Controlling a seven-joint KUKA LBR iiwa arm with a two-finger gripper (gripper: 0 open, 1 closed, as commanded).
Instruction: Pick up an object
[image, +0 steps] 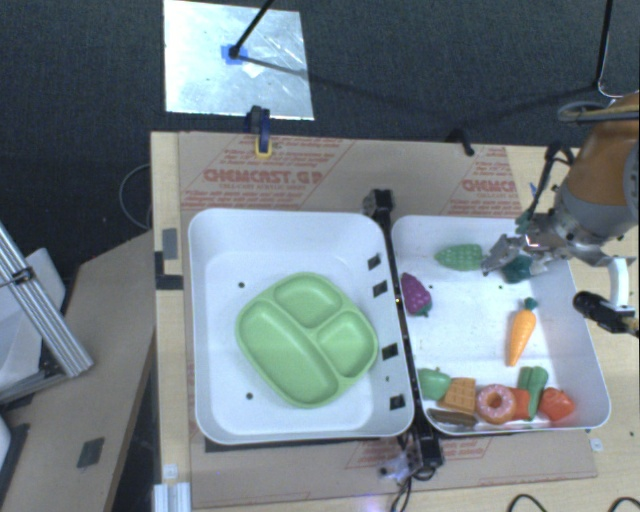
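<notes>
Gripper (512, 260) sits low over the far right part of the right bin (455, 318), near the bin's far rim and not far from its right wall. The arm (600, 175) comes in over that right wall. Whether the gripper is wide, narrow or closed on anything cannot be told from this slant. A small teal piece (519, 270) lies right at its tip, touching or just under it; which one is unclear.

A green knobbly piece (459, 257) lies just to the left of the gripper, close to the far rim. A purple piece (415, 295) rests against the bin's left wall. A carrot (519, 335) lies alone near the middle, tip toward the near side, with bare white floor on both sides of it.

Along the near rim the toys are packed in a touching row: a green pepper (433, 382), a waffle (460, 395), a donut (495, 402), a green-and-red piece (532, 386) and a tomato (557, 404) in the near right corner.

The widest open floor in this bin lies between the purple piece and the carrot.

The left bin (225, 300) holds a green divided plate (305, 340), set toward its near right, with clear floor along the far and left walls.
</notes>
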